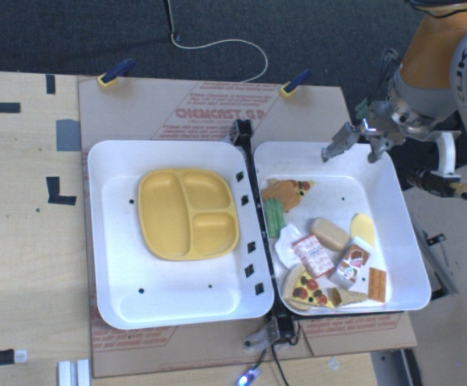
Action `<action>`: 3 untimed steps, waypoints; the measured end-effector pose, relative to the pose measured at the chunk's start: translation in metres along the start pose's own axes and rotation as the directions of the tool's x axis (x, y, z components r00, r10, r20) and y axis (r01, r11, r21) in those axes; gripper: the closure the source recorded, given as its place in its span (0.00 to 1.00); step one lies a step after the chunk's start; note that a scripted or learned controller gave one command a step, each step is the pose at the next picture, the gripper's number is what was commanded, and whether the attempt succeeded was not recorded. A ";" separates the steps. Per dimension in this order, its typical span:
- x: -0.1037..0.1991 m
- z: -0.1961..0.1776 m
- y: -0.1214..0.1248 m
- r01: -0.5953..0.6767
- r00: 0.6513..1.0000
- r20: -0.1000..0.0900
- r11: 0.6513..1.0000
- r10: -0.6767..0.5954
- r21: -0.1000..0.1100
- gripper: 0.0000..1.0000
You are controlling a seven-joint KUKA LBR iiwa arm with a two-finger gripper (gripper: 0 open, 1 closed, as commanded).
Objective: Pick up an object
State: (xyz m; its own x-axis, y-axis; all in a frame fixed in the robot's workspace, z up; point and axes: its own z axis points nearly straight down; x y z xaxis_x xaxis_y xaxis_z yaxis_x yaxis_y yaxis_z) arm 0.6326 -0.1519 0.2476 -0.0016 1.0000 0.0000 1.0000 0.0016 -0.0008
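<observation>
Toy food fills the right bin (394, 207): a pizza slice (307, 289) at the near edge, a cream block (329, 234) and a yellow wedge (363, 229) toward the middle, a green piece (273, 216) against the divider, a brown cookie-like piece (285, 191) behind it, a small white packet with red print (313, 255), a little can (349, 267), and an orange cracker (377, 285) at the near right. Any of these could serve as the object to pick up; none has left the bin.

The gripper (354, 143) hangs over the far right corner of that bin, its two fingers spread apart with nothing between them. It sits well apart from the pile, which lies nearer the camera. I judge the task to be at its very start: the arm is positioned above the bin, but no item has been chosen by approach, touched, or lifted. Everything remains: moving over a piece, coming down, closing, and raising it.

The left bin (104, 215) carries a yellow divided plate (189, 214), untouched.

Red lettering is printed on the cardboard sheet (209, 111) under the bins on the table (24, 215), upside down from this view; it is too faint for me to read with confidence. The print on the packet and can is too small to make out.
</observation>
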 end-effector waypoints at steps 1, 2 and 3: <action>0.001 -0.010 0.000 0.001 1.000 0.000 1.000 -0.001 0.000 1.00; -0.043 0.123 -0.070 -0.008 1.000 -0.003 1.000 0.008 0.015 1.00; -0.038 -0.035 -0.017 0.003 1.000 0.005 1.000 -0.003 -0.018 1.00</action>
State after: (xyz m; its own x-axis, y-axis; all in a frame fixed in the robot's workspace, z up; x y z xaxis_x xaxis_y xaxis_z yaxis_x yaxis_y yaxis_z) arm 0.6155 -0.1903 0.2824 -0.0043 1.0000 -0.0053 0.9998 0.0044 0.0168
